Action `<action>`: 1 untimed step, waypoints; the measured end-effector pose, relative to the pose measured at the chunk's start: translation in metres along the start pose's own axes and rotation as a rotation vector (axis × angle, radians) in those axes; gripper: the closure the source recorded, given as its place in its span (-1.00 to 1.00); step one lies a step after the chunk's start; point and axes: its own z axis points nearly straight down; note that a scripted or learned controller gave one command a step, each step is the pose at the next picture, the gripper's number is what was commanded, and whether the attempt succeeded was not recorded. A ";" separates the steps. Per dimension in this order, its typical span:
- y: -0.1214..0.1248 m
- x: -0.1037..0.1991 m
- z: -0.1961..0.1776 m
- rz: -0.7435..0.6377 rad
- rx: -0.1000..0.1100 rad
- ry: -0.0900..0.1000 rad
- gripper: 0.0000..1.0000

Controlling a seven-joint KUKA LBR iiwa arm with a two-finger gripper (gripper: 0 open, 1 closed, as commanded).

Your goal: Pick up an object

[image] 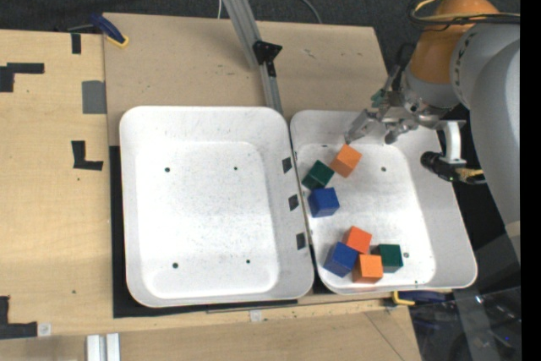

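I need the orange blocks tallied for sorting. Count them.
3, all in the right bin: one orange block near the top by the hand, two in the lower cluster. Another could be hidden under that pile.

No readable text, labels, brands or numbers anywhere. Black tape marks on the bench form shapes, not letters. Blocks, bins and arm carry no legible markings.
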 end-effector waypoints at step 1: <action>0.001 0.000 -0.014 -0.002 -0.004 -0.002 1.00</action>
